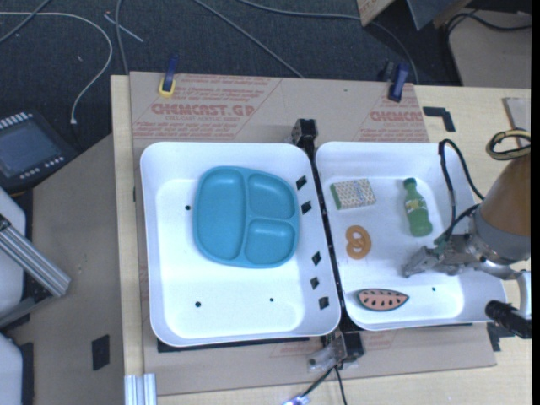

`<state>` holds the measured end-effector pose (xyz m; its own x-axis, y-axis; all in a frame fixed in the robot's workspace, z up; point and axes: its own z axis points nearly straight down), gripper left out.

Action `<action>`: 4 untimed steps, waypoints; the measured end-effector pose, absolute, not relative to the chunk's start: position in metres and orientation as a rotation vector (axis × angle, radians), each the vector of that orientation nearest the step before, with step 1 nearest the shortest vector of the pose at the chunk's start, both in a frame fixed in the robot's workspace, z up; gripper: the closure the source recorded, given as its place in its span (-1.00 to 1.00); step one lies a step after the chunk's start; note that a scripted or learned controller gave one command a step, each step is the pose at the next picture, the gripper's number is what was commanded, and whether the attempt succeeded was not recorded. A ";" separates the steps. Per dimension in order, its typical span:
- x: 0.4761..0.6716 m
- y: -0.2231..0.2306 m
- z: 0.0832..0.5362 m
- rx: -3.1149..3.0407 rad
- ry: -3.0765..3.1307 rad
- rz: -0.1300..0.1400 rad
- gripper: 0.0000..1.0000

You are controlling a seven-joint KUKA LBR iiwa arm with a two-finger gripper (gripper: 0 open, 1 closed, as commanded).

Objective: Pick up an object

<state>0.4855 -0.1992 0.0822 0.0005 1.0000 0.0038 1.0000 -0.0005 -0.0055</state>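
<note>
The green bottle (415,207), pretzel (359,242), sponge block (353,194) and watermelon slice (382,299) lie apart in the right bin (439,310). The gripper (415,264) (fingers spread, nothing between them) sits low between bottle and slice. A blue divided plate (246,217) occupies the left bin (169,251). The bins rest on a cardboard-covered bench (253,99). The arm (510,213) enters from the right.

- The cardboard sheet (278,99) under the bins bears red print. At about 11 o'clock of the bench it reads roughly "CHEMCAST GP", with smaller red lines around it too blurred to read.
- At about 1 o'clock the same red print repeats, cut short by the right bin; only "CHEMCAS" can be made out.
</note>
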 end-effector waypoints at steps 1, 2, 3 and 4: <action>0.487 -0.200 0.096 -2.222 -2.219 -0.002 1.00; 0.488 -0.202 0.160 -2.225 -2.226 -0.004 1.00; 0.497 -0.207 0.208 -2.225 -2.227 -0.004 1.00; 0.498 -0.208 0.244 -2.224 -2.227 -0.004 1.00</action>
